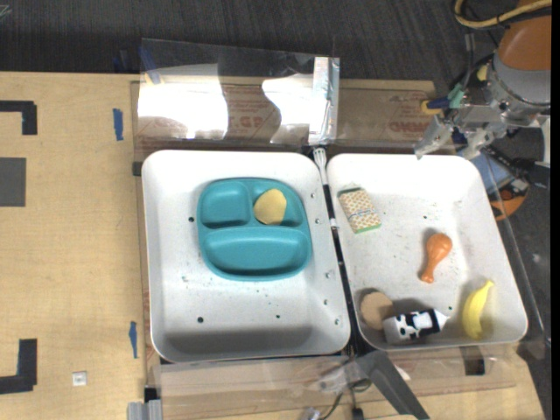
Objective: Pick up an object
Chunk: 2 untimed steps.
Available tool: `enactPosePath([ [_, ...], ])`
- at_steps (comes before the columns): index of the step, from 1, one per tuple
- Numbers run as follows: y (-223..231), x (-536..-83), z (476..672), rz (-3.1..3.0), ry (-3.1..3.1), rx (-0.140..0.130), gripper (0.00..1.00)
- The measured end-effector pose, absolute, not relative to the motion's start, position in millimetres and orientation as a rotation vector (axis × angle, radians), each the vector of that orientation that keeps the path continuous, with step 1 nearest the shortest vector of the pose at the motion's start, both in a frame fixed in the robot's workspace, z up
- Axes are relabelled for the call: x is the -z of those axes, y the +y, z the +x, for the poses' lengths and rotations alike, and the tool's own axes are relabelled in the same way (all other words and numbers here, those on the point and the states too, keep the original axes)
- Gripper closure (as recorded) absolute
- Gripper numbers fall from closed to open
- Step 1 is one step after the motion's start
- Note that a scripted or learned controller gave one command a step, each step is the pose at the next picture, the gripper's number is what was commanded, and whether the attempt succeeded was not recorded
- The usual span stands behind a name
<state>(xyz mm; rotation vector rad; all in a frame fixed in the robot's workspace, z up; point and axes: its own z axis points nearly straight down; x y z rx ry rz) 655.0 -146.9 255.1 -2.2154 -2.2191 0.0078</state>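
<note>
Here the jaws (448,140), grip unclear, hang above the right bin (490,201), well apart from drumstick (435,255) and banana (477,309).

Dark carpet floor (219,7) behind; tan cardboard benchtop (61,234) (blue tape marks); clear plastic sheet (236,94) glaring.

The bench (61,261) bears two white bins, left (166,261) and right (499,234), side by side

Honestly nothing readable here. There's some red print on the cardboard strip (398,112) behind the bins, and more under the clear plastic sheet (236,103), but it's way too blurry to read.
</note>
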Motion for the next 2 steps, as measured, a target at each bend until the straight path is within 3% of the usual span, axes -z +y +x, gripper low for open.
enactPosePath([
  [1,-201.8,-144.3,619.7,-2.197,-2.227,-0.016,0.0],
  [2,-196.9,-90.5,564.5,-2.258,-2.181,-0.001,0.0],
])
